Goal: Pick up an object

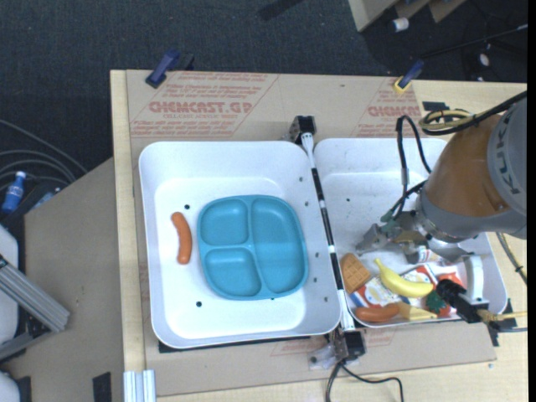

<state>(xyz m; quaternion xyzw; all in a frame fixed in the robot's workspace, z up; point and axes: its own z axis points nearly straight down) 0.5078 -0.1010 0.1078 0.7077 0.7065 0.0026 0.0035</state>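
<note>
camera view looked down on the bench (251,107), whose brown top carried red "chemcast" print and two shallow white bins side by side. the left bin (159,224) held a blue divided plate (251,245) with three compartments, lying flat near the middle, and an orange sausage (182,238) lying lengthwise just beside the plate's left edge, apart from it. a blue clip (163,68) sat at the bench's far left corner and a yellow and blue clip (409,75) at its far edge above the right bin.

the grey arm (469,182) with its orange band reached over the right bin (360,174) from the right side. the hand (381,234) hung low over the middle of that bin, pointing toward the divider between the bins; whether it was spread or pressed together could not be told, and nothing was seen pinched in it.

the things to pick lay crowded in the near part of the right bin, just below the hand: a tan waffle-textured cracker (355,270) near the divider, a yellow banana (402,281) just right of it, and a second orange sausage (378,312) against the near wall. a red and white item (435,268) lay beside the banana, too small to name.
</note>
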